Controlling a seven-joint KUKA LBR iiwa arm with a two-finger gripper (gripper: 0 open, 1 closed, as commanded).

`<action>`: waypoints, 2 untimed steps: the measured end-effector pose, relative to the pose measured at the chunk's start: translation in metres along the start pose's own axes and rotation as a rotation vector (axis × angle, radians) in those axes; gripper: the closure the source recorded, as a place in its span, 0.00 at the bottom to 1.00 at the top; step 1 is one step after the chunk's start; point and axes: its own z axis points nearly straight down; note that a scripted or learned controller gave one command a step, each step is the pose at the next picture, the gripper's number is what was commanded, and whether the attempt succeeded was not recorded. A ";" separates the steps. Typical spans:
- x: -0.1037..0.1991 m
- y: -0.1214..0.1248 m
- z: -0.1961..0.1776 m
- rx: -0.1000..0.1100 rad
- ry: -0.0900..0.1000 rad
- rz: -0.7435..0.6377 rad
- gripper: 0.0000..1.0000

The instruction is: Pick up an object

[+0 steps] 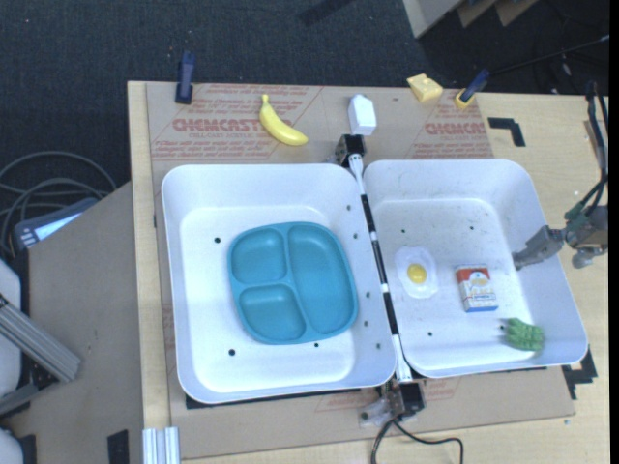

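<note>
Jaws of the arm's two-finger gripper (571, 238) cannot be told as apart or together at the camera view's right edge, where the tool sits over the right rim of the right-hand shallow white bin (455, 177), with nothing seen in its grasp. On that bin's floor lie a white-and-yellow toy fried egg (416, 275), just right of it a small red-and-white carton (477, 288), and near the front right corner a lumpy green toy vegetable (523, 334), all apart from the gripper. The left-hand shallow white bin (193, 191) holds a teal three-compartment plastic plate (290, 280). On the brown cardboard bench top (222, 124) behind the bins rest a yellow toy banana (280, 124), a small white block (362, 114) and a yellow cheese-like wedge (424, 87).
</note>
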 end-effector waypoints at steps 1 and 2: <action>0.023 0.038 0.127 0.003 0.001 -0.001 0.00; 0.046 0.026 0.170 -0.012 -0.008 0.002 0.00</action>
